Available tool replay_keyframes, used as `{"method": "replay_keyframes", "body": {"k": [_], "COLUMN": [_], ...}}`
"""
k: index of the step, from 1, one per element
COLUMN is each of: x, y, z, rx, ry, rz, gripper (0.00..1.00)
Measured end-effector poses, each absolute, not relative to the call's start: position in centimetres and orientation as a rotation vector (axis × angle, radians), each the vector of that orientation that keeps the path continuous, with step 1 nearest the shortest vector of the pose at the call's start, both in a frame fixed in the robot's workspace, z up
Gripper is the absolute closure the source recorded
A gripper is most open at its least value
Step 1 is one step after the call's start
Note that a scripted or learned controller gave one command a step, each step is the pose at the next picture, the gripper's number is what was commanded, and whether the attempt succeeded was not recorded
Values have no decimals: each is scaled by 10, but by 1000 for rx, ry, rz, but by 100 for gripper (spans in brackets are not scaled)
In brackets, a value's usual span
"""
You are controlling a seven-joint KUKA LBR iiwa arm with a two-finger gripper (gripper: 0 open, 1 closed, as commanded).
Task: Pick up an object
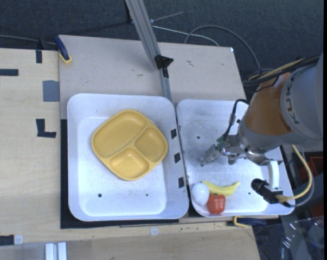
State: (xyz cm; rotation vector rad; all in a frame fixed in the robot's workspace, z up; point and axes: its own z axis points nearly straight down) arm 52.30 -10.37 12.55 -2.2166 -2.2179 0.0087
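Observation:
In the right bin (pixel 206 118), three small objects lie bunched at the front edge: a white egg-like ball (pixel 199 193), a yellow banana (pixel 223 187) and a red pepper-like piece (pixel 217 203). My gripper (pixel 211 155) hangs over the middle of the right bin, a little behind and above the banana, pointing left. Nothing shows between its fingers. The left bin (pixel 82 199) holds a yellow divided plate (pixel 129 144) lying flat near its middle.
A metal pole (pixel 147 31) slants down from the top to the divider between the bins. A cable loops over the bench behind the right bin. The arm's body (pixel 277 112) covers the right bin's far right side.

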Motion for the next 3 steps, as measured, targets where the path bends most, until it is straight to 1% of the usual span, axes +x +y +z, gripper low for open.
{"method": "replay_keyframes", "body": {"k": [1,2,3], "x": [523,523,517], "y": [-104,-103,-106], "z": [88,99,143], "rx": [-2220,-2217,-2221], "ry": [-2223,-2222,-2223], "rz": [3,2,-1], "gripper": [0,100,100]}}
